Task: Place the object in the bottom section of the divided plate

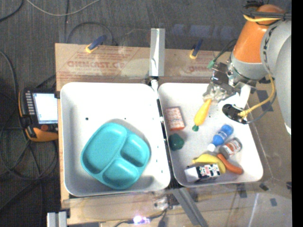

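task stage: object at the fingers in the right bin, plate not yet loaded

the arm (265,37) reaches over the far right corner of the right bin (258,174), with its gripper (215,92) low over that bin's far edge. the task's thing appears to be the yellow corn-like toy (202,112), a slim yellow piece with a small green tip. its upper end sits right at the fingers, which seem to pinch it, though whether it is lifted off the bin floor or only touched is too fine to judge.

orientation: the toy's long axis runs on a slant, its yellow end toward the bin's far right corner and its green tip toward the near left, pointing roughly at the bin's middle.

progress: the teal divided plate (117,154) lies in the left bin (71,103), toward that bin's near edge, and all three of its sections look bare. by this view, at most the grasp is done; the carry across the divider between the bins and the release into the section nearest the table's front edge are left.

other contents of the right bin: a pink box (174,117) and a dark green piece (176,142) near the left wall, a blue bottle (222,135), a small can (232,148), and a cluster with a banana (208,159) in the near right corner.
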Controlling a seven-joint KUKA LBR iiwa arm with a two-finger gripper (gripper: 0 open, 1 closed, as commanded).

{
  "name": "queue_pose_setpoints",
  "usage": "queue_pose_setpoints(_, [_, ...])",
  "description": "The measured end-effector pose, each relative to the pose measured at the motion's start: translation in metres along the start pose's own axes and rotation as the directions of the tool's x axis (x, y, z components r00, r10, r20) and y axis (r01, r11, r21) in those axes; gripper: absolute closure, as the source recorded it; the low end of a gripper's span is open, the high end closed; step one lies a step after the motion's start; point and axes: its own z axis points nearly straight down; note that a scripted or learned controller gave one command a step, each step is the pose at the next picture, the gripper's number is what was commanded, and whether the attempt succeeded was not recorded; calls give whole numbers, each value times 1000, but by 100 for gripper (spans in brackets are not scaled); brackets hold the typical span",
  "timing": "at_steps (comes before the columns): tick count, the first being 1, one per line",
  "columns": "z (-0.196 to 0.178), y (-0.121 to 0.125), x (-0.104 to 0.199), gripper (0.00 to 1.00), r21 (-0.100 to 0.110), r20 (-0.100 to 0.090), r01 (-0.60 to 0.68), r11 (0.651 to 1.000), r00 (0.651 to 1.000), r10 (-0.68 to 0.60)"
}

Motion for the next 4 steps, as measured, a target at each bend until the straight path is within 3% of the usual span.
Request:
queue_pose_setpoints(1, [21,-43,71,100,1,-1,27,1000,1000,-27])
queue_pose_setpoints(2, [34,-125,98,100,1,-2,173,985,985,-173])
queue_pose_setpoints(3, [9,-106,122,100,1,-1,11,1000,1000,-11])
queue_pose_setpoints(4, [1,-101,208,100,0,1,74,997,997,-74])
